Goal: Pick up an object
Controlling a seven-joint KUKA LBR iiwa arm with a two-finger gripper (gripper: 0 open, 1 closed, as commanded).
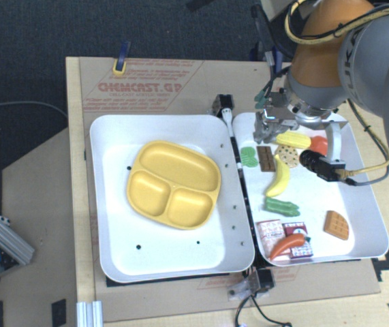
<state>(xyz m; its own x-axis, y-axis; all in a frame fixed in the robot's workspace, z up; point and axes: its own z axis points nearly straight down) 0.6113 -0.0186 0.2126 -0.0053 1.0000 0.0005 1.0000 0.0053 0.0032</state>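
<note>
A brown bench (146, 80) on dark carpet (58, 19) bears two white bins. The left bin (112, 251) holds a yellow tray (174, 184). The gripper (270, 129) hangs over the right bin (368, 234) above toy food, including a banana (280, 178).

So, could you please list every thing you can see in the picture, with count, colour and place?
Bins: two, white, side by side on the bench.
Divided plate: one, yellow, middle of left bin.
Banana: one, yellow, centre of right bin.
Round green piece: one, green, upper left of right bin.
Brown bar: one, brown, beside the green piece.
Green pod: one, green, below the banana.
Waffle: one, orange-brown, lower right of right bin.
Red pepper: one, red-orange, lying on a small printed packet, lower left of right bin.
Clamp: one, yellow and blue, top edge of the board.
Arm: one, grey and orange, over right bin.
Gripper: one, at the bin's upper part.
</note>
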